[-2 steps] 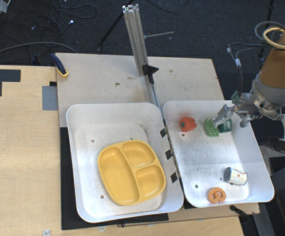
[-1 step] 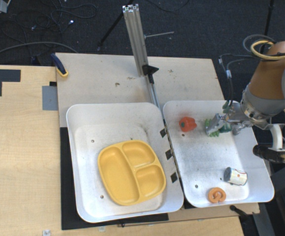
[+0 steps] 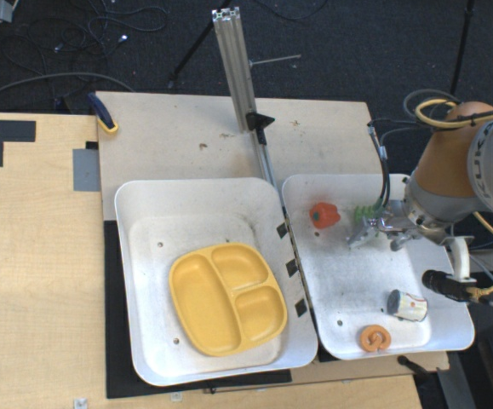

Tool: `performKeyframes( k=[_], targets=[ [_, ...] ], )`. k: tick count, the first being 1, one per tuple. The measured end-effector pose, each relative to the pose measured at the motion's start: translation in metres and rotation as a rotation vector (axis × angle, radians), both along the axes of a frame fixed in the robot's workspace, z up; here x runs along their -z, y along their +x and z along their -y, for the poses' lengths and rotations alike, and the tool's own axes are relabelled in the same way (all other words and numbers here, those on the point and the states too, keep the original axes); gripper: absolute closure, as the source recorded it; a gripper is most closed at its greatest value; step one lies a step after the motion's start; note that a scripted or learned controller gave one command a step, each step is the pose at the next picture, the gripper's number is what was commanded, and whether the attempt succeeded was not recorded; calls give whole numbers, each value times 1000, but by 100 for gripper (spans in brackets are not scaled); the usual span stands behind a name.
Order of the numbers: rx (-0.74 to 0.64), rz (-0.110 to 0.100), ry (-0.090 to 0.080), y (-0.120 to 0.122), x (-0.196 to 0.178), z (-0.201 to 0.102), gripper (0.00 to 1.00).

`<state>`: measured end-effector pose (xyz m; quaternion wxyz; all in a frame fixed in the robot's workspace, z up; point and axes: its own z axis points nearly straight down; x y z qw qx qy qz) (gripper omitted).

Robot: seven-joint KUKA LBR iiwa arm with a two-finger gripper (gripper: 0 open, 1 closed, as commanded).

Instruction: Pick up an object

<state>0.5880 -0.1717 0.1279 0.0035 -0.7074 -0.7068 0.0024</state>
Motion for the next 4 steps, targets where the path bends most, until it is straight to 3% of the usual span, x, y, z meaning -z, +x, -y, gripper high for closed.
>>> performKeyframes(
  k=[1, 2, 4],
  targets=[
    [0, 8, 0, 2, 38, 0, 0],
    [2, 13, 2, 3, 25, -1, 100],
    [-2, 12, -3, 3, -99, 1, 100]
  ],
)
